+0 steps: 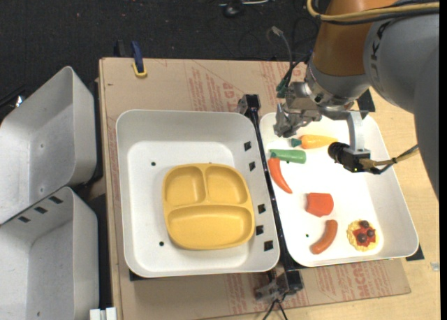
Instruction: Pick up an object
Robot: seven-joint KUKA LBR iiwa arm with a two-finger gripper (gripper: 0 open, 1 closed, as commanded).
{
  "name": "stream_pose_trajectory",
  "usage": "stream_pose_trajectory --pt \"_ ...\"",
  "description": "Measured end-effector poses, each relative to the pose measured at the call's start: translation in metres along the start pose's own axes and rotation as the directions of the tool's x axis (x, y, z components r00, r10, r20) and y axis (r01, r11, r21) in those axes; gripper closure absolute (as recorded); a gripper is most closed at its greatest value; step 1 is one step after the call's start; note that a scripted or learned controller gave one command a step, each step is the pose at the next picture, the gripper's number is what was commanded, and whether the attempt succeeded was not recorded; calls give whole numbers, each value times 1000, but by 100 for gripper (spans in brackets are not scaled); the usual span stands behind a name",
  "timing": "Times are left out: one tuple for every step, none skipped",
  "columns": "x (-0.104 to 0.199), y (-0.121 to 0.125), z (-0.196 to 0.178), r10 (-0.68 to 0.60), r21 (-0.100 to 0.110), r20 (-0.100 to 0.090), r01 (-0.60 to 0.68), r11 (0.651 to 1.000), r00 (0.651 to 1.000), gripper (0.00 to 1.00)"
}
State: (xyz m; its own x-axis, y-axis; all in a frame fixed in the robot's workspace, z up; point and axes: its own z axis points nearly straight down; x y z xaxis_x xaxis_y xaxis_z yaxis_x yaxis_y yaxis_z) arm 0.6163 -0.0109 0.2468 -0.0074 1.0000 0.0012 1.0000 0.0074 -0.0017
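Your hand [288, 127] hangs over the top left corner of the right bin [399, 193]; you cannot tell how it is set. Just beside it lie 1 yellow-orange carrot-like piece [316, 141] and 1 green piece [289, 156]. Further out you have 1 red chili [280, 175], 1 red block [320, 204], 1 sausage [324, 236] and 1 small pizza [363, 234]. The left bin [140, 172] holds 1 yellow divided plate [207, 206]. Both bins sit on the bench [181, 81].

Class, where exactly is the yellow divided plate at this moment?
In the camera view, the yellow divided plate lies in the left white bin, near its middle, apart from the toy foods in the right bin.
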Motion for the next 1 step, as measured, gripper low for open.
stream_pose_trajectory --pt "55 6 15 -1 0 0 1 1000 1000 100"
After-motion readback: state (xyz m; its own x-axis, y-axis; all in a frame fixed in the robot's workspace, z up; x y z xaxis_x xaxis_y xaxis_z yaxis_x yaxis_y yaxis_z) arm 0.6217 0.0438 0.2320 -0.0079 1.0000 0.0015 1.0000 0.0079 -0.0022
